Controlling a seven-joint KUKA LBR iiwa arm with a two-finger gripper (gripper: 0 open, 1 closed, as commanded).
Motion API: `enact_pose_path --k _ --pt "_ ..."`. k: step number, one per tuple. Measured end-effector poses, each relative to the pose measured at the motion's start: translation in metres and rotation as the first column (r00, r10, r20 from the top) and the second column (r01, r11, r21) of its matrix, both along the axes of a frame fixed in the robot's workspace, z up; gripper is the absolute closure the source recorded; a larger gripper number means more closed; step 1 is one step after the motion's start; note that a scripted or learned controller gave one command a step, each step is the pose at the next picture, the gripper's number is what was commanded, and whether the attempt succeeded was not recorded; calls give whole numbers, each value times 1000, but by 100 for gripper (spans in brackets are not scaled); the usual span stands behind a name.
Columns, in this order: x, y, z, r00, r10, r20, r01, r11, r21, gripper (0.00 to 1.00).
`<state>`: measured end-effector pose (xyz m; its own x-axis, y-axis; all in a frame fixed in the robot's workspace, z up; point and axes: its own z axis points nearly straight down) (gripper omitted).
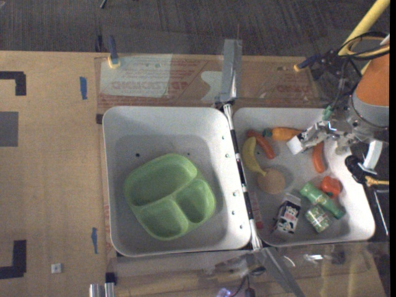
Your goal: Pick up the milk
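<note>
the gripper (322,132) hovers, its grasp unreadable; approach is pending, so it must descend toward the milk (287,217) below-left.

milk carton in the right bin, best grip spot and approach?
Grip the milk carton across its narrow sides at mid-body, coming straight down. It seems to lie flat near the right bin's front edge, printed face up, with free floor either side; the green can sits to its right.

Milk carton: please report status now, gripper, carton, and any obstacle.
Gripper high in the right bin, fingers unclear. Milk carton lying near the front wall, untouched. Brown round item and green can close beside it.
</note>
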<state>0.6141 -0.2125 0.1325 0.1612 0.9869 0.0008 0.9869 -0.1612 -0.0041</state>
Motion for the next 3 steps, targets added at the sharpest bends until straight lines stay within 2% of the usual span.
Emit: enact_pose_path --k 1,2,3 --pt "-44 6 18 987 163 1 -163 987 1 0" --pt "-106 48 -46 971 238 6 -238 971 -2 0" --pt "-54 118 -45 462 887 8 -887 462 -10 0"
